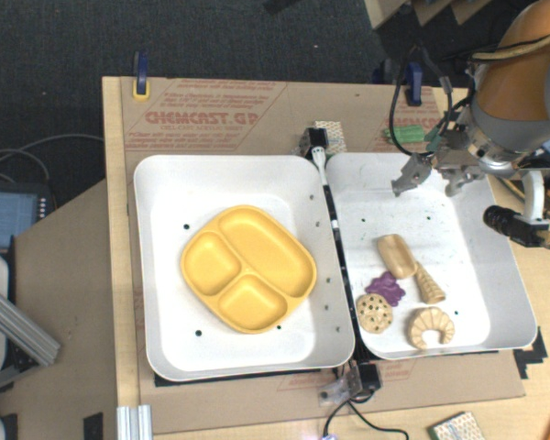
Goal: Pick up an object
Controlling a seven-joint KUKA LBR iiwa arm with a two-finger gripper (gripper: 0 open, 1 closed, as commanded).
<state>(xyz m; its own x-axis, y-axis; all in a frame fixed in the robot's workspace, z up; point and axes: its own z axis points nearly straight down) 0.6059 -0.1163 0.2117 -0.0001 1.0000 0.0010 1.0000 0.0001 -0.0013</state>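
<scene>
- the gripper (pixel 434 176) hangs over the top part of the right bin (pixel 495 337), on the side where the arm (pixel 513 90) comes in.
- its two fingers (pixel 409 180) are spread apart with a clear gap, and nothing sits between them. it holds nothing.
- the things to pick all lie in the lower part of that same bin, well apart from the gripper: a tan bread stick (pixel 396 255), a small cone (pixel 430 285), a purple grape bunch (pixel 384 289), a round cookie (pixel 374 313) and a croissant (pixel 430 326).
- they lie close together in a little group, some touching, so grabbing one alone may be tricky.
- i think the fingers are wide so they can go down around a toy. the pick is not yet done.
- the bread stick is nearest the gripper, so it looks like the easy one to try.
- the left bin (pixel 156 246) has a yellow plate (pixel 247 269) with three parts. it lies flat in the middle, away from the gripper.
</scene>
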